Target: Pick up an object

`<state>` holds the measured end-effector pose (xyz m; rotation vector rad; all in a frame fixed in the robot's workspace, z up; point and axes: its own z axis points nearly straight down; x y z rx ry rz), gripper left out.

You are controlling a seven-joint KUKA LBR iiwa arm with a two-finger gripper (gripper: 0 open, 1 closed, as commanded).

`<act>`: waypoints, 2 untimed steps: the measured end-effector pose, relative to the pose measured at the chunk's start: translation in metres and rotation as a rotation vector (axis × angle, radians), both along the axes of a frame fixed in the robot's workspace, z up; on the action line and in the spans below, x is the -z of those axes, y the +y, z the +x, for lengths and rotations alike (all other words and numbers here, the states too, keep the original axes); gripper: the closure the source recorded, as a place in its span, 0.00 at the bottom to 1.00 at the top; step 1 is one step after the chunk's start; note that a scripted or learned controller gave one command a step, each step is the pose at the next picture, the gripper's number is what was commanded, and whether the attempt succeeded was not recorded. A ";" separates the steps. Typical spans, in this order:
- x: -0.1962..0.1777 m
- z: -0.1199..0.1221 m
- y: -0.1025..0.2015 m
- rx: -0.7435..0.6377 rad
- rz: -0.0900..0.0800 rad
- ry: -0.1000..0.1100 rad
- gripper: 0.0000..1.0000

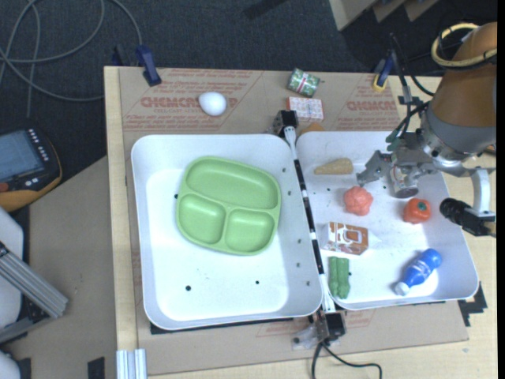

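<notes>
We judge the red ball [358, 200] light, firm, apt to roll — best pinched across its middle; whether the gripper [397, 178] is parted we cannot tell.

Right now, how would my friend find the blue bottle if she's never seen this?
Start at the right white bin, the one holding the small items. Go to its front right corner, nearest the camera. There the blue bottle lies tilted, its white cap toward the front; it is the only blue thing there, while the tomato and ball behind it are reddish.
</notes>
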<state>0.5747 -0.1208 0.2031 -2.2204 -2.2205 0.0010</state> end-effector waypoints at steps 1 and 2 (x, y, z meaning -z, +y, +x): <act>0.119 0.020 0.001 0.000 -0.001 -0.001 0.00; 0.106 0.022 0.001 0.001 -0.002 -0.008 1.00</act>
